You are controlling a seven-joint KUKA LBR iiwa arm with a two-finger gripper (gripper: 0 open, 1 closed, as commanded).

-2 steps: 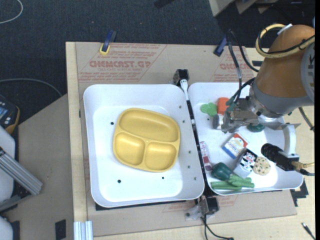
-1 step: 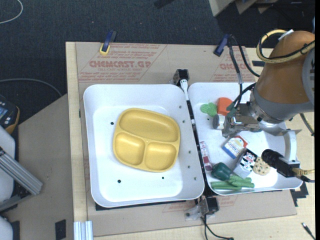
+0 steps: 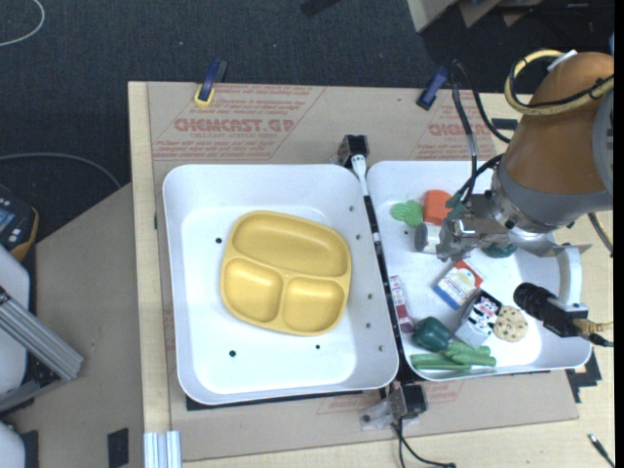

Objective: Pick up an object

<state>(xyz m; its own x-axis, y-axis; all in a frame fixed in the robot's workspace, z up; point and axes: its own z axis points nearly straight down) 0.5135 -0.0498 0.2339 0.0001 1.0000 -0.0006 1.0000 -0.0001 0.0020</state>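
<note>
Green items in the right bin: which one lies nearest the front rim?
The long green bean pod, flat along the front rim; the dark green piece sits just behind it.

Bright even light, soft shadows, perhaps slight blur

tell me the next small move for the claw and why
Probably lower the claw straight down: it hangs in the right bin, just above the small blue and white carton, with nothing seen between its fingers.
</note>
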